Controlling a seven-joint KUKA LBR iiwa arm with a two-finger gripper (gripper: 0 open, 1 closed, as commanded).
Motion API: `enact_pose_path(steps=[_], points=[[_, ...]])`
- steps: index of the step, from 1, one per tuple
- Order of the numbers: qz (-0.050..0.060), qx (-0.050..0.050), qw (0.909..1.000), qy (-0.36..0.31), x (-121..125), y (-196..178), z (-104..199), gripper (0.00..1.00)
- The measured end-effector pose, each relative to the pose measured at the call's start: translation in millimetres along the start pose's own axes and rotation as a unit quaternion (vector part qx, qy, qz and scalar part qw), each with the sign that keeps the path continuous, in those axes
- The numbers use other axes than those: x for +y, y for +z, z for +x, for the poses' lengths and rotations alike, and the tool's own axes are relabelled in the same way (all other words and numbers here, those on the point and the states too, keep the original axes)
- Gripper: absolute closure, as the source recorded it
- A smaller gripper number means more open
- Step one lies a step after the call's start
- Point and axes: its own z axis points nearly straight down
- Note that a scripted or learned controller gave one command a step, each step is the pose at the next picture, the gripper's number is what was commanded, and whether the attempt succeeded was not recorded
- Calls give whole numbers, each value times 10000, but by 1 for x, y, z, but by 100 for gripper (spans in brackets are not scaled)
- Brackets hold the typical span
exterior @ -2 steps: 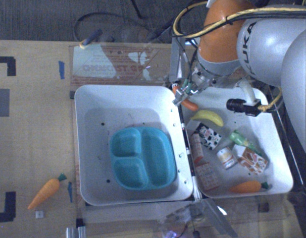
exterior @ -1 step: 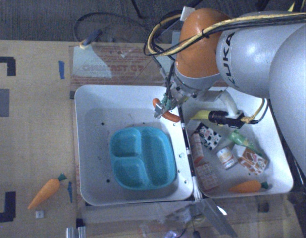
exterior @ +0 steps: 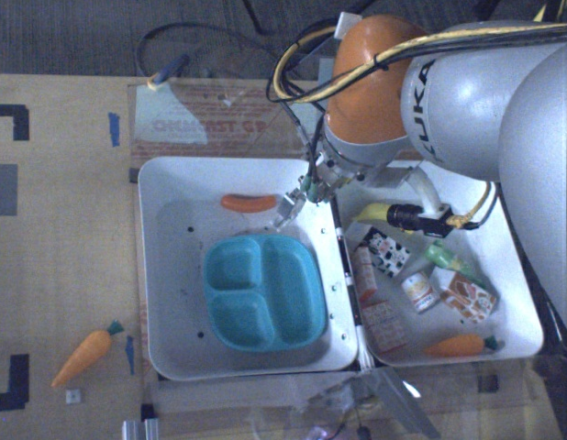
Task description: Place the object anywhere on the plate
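Observation:
A blue plate [exterior: 263,291] with three compartments lies in the left white bin [exterior: 164,246], toward its front right. An orange sausage [exterior: 249,203] lies flat on the bin floor behind the plate, apart from it. My gripper [exterior: 290,208] hangs just right of the sausage's right end, above the plate's back edge and close to the wall between the two bins. I see nothing held in it. The arm's orange band [exterior: 375,71] sits above it and hides the back corner of the right bin.
The right bin [exterior: 522,337] holds a banana [exterior: 375,213], a cow-print carton [exterior: 386,251], a small jar [exterior: 417,291], an orange-white box [exterior: 467,297], a carrot [exterior: 460,345] and a red packet [exterior: 380,314]. Another carrot [exterior: 83,356] lies on the bench, left of the bins.

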Motion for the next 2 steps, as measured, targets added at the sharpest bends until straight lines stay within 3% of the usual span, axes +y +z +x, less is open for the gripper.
enact_pose_path(steps=[1,2], points=[[-22,-6,10000,4,1,-11,-1,100],[13,19,9895,-1448,31,73,85,100]])
